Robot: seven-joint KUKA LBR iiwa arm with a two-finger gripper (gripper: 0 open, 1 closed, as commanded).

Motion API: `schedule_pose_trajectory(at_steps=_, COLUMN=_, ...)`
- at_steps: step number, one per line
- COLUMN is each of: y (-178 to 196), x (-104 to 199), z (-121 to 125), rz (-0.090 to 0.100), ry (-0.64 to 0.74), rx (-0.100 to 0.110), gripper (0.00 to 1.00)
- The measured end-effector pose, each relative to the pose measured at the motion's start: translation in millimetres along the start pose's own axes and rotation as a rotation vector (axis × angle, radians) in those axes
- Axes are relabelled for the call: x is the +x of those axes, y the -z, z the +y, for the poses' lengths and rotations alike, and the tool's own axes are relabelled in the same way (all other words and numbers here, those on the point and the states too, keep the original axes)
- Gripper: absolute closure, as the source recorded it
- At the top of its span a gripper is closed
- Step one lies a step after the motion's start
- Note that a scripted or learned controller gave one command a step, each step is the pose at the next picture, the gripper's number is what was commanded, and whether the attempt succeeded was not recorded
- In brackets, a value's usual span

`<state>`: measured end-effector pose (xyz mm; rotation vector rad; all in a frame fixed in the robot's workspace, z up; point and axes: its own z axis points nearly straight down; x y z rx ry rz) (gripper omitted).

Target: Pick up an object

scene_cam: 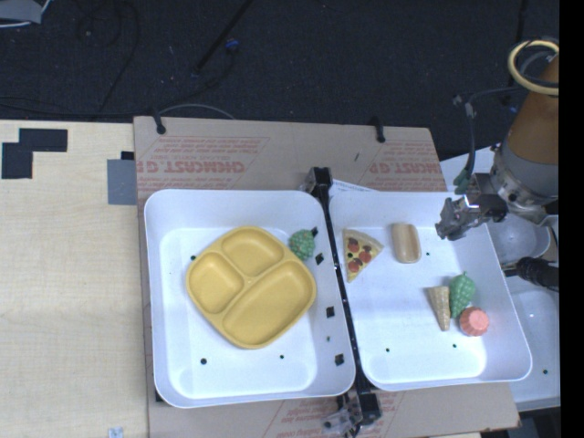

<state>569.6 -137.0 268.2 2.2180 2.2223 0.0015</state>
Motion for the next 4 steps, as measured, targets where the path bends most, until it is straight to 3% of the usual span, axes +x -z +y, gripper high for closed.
schedule_pose_trajectory(at_steps=2, y=-22, x=91, z=-15, rz=0.002, ry=0.001, rx=0.007, gripper=1.0)
schedule_pose_trajectory(at_steps=4, y=-22, x=206, z=-26, rz=0.001, ry=0.002, rx=0.005, gripper=1.0)
